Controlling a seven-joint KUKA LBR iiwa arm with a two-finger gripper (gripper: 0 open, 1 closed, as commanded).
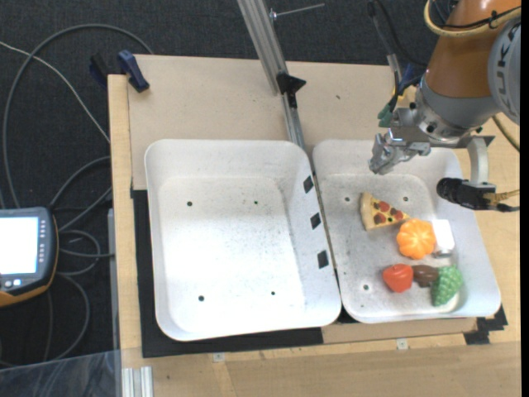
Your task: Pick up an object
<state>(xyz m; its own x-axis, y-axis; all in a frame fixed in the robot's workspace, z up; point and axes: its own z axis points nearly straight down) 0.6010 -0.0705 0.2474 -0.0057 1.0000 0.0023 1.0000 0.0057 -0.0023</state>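
Landmark = right bin (347, 300). Far left of it, a handheld pendant (23, 255) with a lit screen, cut off by the frame edge, loose cables (58, 73) trailing on dark carpet. Blue clamp (132, 69) at the bench's back left corner. Left bin (165, 188) touches the right bin's left side, white, shallow, rounded corners, speckled. Aluminium post (260, 35) slants up from behind the seam between bins. Inside the right bin, right half: pizza slice (380, 213), wedge-shaped, then orange pumpkin (416, 238), ribbed, just beside it, a white block (444, 236) partly hidden behind the pumpkin. Nearer the front edge: red tomato (397, 277) touching a small brown piece (426, 275), hard to identify, and green broccoli (447, 286), knobbly. Gripper (385, 160) hangs over the bin's back edge, well above the pizza slice, nothing between its fingers; how far open, cannot tell
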